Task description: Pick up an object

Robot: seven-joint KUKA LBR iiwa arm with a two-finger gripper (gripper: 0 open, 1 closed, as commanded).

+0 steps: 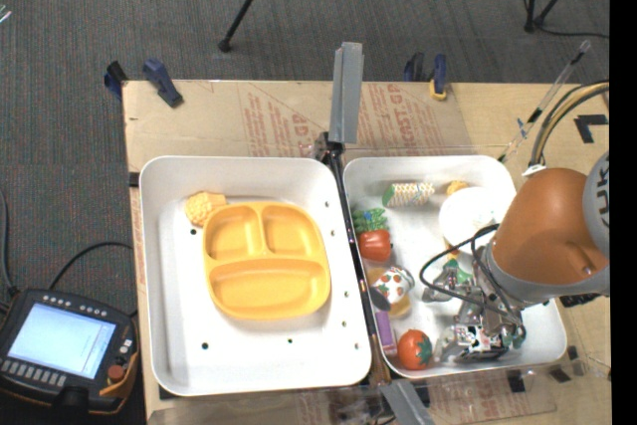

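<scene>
Two white bins sit side by side. The left bin (169,353) holds one yellow divided tray (267,259) with one yellow toy (202,206) at its ten o'clock. In the right bin (418,172), two red tomato toys (375,244) lie at nine and seven o'clock. The gripper (482,333) sits low at five o'clock; whether it grasps anything cannot be told.

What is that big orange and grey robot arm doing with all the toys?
The robot arm is reaching down into the right bin, which is full of small toy foods, trying to pick one up. Its end effector is low in the near corner, next to a red toy tomato. I can't tell if it has grabbed anything yet. The left bin holds a yellow divided plate and a small yellow toy.
</scene>
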